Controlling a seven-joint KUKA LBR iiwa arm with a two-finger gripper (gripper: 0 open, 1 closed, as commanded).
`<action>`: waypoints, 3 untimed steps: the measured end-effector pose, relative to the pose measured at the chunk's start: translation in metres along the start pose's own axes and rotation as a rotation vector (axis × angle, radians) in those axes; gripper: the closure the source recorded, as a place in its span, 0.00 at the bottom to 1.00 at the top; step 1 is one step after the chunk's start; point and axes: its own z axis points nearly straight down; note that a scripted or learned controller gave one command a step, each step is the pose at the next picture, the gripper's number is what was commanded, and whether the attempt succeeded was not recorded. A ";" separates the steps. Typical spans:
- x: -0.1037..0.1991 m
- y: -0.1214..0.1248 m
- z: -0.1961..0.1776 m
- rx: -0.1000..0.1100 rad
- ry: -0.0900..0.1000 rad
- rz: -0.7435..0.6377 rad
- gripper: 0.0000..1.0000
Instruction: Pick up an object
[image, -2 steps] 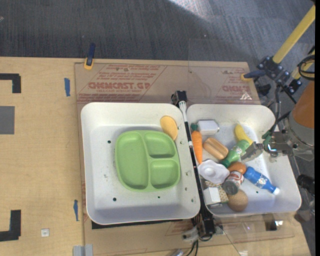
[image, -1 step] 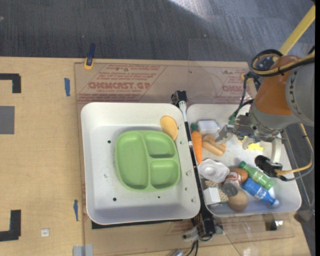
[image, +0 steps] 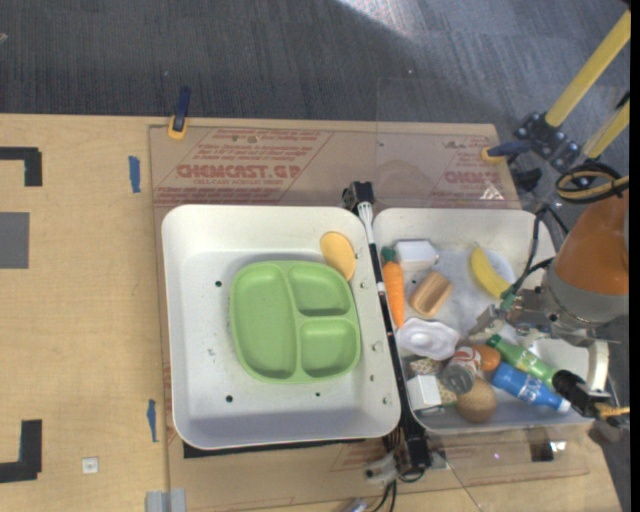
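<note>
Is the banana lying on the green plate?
No, the banana lies in the right bin among the other things, while the green plate sits in the left bin.

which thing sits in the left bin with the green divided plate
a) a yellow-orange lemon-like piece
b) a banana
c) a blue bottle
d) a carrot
a: the yellow-orange piece lies at the upper right edge of the green divided plate inside the left bin, while the banana, blue bottle and carrot all lie in the right bin.
</note>
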 end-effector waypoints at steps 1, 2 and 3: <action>0.047 0.050 0.000 -0.007 -0.001 0.060 0.00; 0.067 0.110 0.000 0.034 -0.011 0.196 0.00; 0.012 0.147 0.002 0.040 0.044 0.369 0.00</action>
